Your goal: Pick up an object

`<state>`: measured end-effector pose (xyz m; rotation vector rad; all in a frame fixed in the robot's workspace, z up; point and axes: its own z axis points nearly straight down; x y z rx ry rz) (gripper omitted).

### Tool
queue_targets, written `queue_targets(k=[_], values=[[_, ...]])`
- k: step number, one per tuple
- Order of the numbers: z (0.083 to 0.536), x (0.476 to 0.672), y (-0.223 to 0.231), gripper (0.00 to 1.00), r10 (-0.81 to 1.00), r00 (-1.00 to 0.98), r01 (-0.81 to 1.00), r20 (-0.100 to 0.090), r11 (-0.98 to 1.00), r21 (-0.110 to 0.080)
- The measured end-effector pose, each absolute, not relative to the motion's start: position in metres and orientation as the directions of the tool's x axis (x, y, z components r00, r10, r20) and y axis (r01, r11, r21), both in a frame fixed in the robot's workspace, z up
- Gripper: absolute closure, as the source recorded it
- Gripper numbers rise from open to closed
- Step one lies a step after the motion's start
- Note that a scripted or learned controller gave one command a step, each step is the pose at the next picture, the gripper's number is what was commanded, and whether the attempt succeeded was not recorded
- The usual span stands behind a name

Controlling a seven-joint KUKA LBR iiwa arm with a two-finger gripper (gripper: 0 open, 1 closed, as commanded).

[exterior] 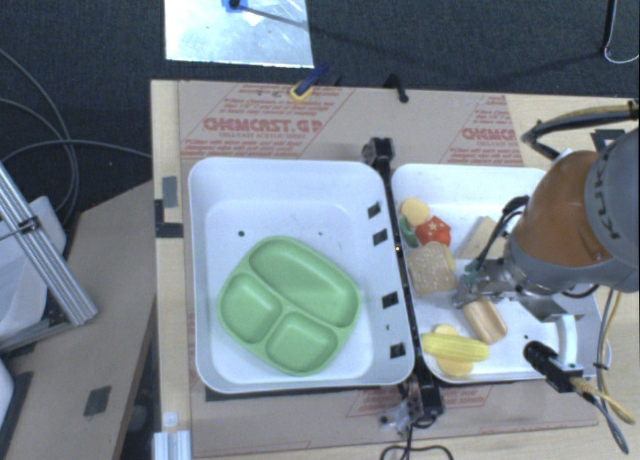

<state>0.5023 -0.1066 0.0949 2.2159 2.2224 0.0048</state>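
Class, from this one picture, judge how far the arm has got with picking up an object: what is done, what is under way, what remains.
Done: the arm has reached into the right bin. Under way: the gripper sits low among the items, beside the tan block and the brown roll. Left: nothing looks lifted; every item still lies in the bin, and the green tray lies in the left bin.

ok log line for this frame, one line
arm: over right bin | gripper: low among toy food, beside bread slice | grasp: unclear | left bin: green divided plate
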Motion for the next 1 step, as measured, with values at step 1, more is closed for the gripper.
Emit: queue_targets(k=[1], values=[[0.1913, 0.6064, -0.0535, 1.0, 1.0, -0.013, 1.0, 0.0, 0.013, 0.019]])
